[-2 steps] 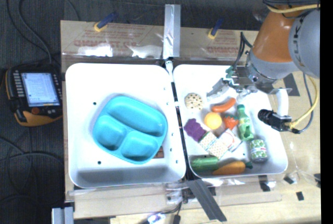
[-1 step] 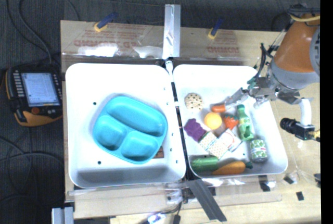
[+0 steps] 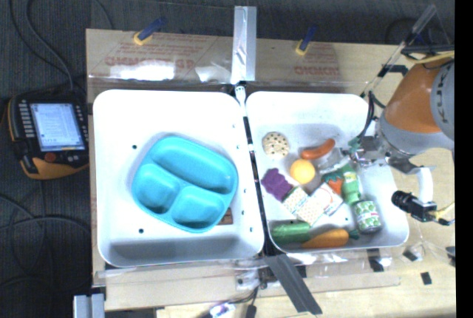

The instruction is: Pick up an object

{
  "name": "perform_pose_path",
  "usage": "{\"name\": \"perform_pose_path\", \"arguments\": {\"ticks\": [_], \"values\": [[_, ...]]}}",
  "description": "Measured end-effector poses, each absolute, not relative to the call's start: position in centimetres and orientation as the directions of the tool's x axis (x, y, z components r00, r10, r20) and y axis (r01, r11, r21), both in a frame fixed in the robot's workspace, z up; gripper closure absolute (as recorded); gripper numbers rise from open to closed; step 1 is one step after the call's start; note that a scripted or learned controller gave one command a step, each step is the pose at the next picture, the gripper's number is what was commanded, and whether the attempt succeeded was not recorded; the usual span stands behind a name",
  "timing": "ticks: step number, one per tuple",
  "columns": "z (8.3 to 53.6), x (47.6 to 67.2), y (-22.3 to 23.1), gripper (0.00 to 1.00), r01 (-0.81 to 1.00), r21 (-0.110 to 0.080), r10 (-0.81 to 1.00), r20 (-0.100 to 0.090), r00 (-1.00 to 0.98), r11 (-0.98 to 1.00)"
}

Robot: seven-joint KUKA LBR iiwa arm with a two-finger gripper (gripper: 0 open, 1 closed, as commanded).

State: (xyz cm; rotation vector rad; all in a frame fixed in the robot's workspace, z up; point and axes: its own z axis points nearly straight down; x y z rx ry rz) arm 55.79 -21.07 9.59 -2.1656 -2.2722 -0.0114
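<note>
The right bin (image 3: 310, 106) holds several toy foods. Among them are a speckled cookie (image 3: 275, 143), a red sausage (image 3: 318, 149), a yellow lemon (image 3: 302, 171), purple grapes (image 3: 275, 183), a white box (image 3: 312, 205), a green bottle (image 3: 361, 204), a cucumber (image 3: 290, 231) and a carrot (image 3: 327, 239). My gripper (image 3: 350, 154) reaches in from the right and sits low over the bin's right half, just right of the sausage and above a small orange and green piece (image 3: 337, 180). Nothing is visibly held.
The left bin (image 3: 118, 117) holds a blue three-part tray (image 3: 185, 182). A divider wall (image 3: 250, 161) runs between the bins. The orange band of the arm (image 3: 414, 106) hangs over the right bin's right rim. A handheld pendant (image 3: 50, 133) lies off the bench at left.
</note>
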Motion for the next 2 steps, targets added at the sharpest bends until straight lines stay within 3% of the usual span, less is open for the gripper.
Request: {"name": "perform_pose_path", "arguments": {"ticks": [1,2], "values": [[10.4,55.7,-21.1,1.00,0.999,0.001,0.999,0.006,-0.048,0.048],[18.5,58.5,-11.9,1.00,1.000,-0.001,1.000,0.000,-0.025,0.025]]}}
